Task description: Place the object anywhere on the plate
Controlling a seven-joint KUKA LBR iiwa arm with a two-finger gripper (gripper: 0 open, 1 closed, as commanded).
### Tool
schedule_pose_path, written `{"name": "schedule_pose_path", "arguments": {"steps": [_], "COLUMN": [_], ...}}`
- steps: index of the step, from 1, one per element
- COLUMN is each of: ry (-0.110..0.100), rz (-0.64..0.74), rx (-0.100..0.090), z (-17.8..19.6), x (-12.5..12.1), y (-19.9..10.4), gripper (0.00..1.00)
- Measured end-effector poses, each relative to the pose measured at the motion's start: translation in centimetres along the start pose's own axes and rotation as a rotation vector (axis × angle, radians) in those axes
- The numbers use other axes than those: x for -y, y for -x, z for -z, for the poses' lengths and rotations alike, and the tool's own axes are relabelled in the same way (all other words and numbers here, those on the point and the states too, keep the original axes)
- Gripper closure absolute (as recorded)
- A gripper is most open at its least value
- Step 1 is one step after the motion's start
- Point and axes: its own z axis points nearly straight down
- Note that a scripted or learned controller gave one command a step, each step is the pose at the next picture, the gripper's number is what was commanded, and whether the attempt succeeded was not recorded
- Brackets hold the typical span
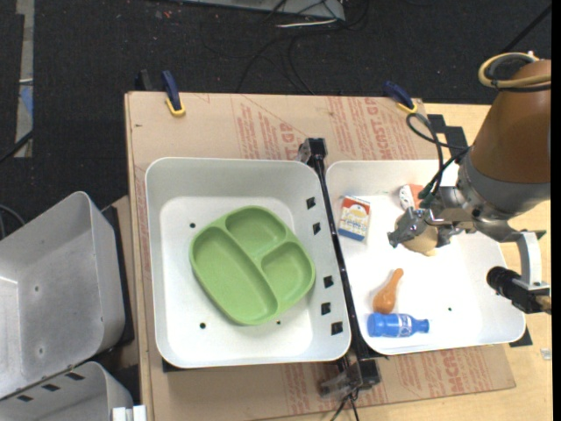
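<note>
**Arm low over the right bin, plate waiting in the left**

The surface [263, 117] is a brown board clamped at its far edge, which keeps it from sliding under the two white bins set side by side on it. The left bin [175, 191] holds the green plate [252, 264], a three-compartment tray lying flat and slightly turned, near the bin's middle; that leaves open room on every side for a drop from above. The right bin [491, 314] serves as the pick area, with its loose things spread apart from one another, which should make single grasps easier.

The arm [517, 139] reaches in from the right and hangs low over the right bin's far half. Its end effector [412, 229] sits just over a small tan object [423, 246], which looks like the piece being tried for; whether it is clenched, released or grasping that piece cannot be told, since the dark wrist parts cover the contact. So the task's thing is judged to be in the right bin, well apart from the plate.

Nearby lie a small carton [354, 217] by the divider, an orange gourd-shaped toy [387, 292], and a blue bottle [396, 325] on its side near the front wall.
</note>
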Motion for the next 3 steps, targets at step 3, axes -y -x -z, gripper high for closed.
{"name": "schedule_pose_path", "arguments": {"steps": [3], "ry": [0.003], "rz": [0.001], "rx": [-0.001], "z": [-0.2], "x": [-6.3], "y": [-14.9], "gripper": [1.00]}}
